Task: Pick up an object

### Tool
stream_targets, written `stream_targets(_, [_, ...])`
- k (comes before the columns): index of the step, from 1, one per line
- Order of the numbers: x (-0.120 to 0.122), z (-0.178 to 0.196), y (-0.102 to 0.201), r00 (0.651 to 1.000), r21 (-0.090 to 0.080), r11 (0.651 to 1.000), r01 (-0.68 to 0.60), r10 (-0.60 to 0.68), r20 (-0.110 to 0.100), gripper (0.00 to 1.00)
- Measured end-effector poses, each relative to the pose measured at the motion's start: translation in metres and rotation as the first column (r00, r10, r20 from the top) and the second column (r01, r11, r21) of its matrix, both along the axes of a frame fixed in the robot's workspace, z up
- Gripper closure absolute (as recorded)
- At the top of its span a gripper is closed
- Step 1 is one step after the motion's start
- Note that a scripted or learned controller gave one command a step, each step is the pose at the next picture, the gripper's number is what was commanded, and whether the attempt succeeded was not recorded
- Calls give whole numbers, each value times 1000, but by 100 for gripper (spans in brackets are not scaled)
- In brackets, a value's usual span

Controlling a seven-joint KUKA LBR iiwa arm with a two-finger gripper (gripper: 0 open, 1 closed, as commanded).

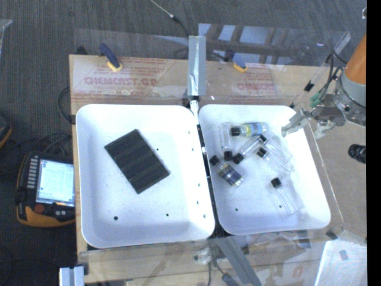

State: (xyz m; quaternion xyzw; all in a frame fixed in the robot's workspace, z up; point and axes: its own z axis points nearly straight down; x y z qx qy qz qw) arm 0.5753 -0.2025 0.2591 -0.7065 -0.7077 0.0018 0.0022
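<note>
The near rim of the left bin (143, 238) lies closest to the camera, its white floor bare apart from a dark ribbed rectangular pad (137, 161) lying flat and turned at an angle, roughly in the bin's middle. Off the tabletop (89, 79) to the far left, a handheld pendant with a lit screen (46, 186) rests on the dark floor. Just right of the left bin, touching it along a shared edge, sits the right bin (271, 226), which carries a loose scatter of small clear vials with black caps (257, 151); most cluster in its far and middle parts, some touching or overlapping, and one vial with a yellowish label (253, 127) lies near the far wall. A darker, stubby vial (229, 174) lies near the bin's left side, and another clear one (284, 195) stretches toward the near right corner. At the far right, the gripper (293, 126) hangs over the right bin's far right corner, above the rim and apart from the vials; nothing sits in the jaws, though whether they are spread or closed I cannot tell. The orange-banded arm (359, 70) reaches in behind it.
</note>
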Motion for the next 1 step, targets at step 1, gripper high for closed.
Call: stream_targets(1, [16,-145,29,999,3,999,-42,42,-2,0])
